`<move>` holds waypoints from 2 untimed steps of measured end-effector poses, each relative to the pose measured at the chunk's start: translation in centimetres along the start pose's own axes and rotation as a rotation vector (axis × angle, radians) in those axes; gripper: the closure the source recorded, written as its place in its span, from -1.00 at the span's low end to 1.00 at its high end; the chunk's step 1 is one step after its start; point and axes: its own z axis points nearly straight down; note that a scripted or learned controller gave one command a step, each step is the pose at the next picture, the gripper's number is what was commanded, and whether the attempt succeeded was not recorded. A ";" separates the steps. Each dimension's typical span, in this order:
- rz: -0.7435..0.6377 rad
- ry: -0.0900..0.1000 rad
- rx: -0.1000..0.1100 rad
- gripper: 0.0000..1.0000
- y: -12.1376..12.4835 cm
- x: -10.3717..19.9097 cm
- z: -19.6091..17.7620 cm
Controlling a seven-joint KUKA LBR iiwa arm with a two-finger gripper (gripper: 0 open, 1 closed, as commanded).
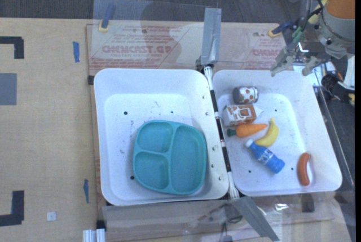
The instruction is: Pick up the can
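The can [245, 94] is small and silver with a dark label, lying on its side near the back of the right bin [321, 122]. My gripper [295, 64] hangs above the bin's back right rim, up and to the right of the can and well apart from it. Its fingers are spread open with nothing between them.
In the right bin, a small carton [240, 114] lies just in front of the can, then a carrot [250, 130], a banana [271, 132], a blue bottle [265, 157] and a sausage [304, 168]. The left bin [113, 94] holds a teal divided plate [170, 157].
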 end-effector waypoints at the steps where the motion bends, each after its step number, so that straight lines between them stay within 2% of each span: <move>1: 0.047 0.000 0.002 -1.00 3.1 3.3 13.5; 2: 0.013 0.000 -0.006 -1.00 2.3 3.8 18.6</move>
